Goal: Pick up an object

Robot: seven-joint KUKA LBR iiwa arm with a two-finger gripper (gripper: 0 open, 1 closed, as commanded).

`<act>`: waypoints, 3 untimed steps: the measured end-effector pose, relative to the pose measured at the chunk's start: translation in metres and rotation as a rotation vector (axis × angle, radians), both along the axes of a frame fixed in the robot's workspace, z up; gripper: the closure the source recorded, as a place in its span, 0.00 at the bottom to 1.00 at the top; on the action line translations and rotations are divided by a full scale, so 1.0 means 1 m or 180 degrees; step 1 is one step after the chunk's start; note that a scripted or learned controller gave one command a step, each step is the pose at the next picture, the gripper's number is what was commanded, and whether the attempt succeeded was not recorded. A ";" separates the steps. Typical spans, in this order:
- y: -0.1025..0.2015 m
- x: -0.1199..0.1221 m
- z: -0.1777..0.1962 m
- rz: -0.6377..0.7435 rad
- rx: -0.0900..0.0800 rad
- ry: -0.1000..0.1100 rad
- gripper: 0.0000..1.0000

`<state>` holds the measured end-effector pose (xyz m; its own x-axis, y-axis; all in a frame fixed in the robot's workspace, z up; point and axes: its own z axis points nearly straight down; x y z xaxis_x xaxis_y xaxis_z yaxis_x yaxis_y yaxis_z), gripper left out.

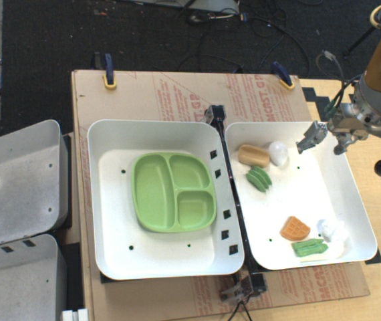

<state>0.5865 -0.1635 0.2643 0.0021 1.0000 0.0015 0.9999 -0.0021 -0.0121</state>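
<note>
- The left bin [103, 199] holds a green divided tray [174, 192] at mid-frame.
- In the right bin [351, 199], a tan roll [253, 156], white ball [279, 154] and green piece [259, 178] cluster upper left; an orange waffle [295, 229], green bar [309, 248] and white lump [329, 230] lie lower right.
- My hand [325, 141] hovers at the frame's right, fingers apart, gripping nothing.

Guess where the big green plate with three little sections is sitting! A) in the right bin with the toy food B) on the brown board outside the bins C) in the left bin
C: the green plate lies flat in the left bin, while the toy foods such as the orange piece are in the right bin.
</note>
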 end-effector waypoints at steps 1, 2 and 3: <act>0.000 0.002 0.007 0.0009 -0.0007 -0.0039 0.00; 0.000 -0.006 -0.039 0.0002 -0.0003 -0.0025 0.00; -0.002 -0.009 -0.083 0.0001 -0.0003 -0.0025 0.00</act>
<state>0.5771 -0.1651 0.1814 0.0016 1.0000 0.0005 1.0000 -0.0016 -0.0043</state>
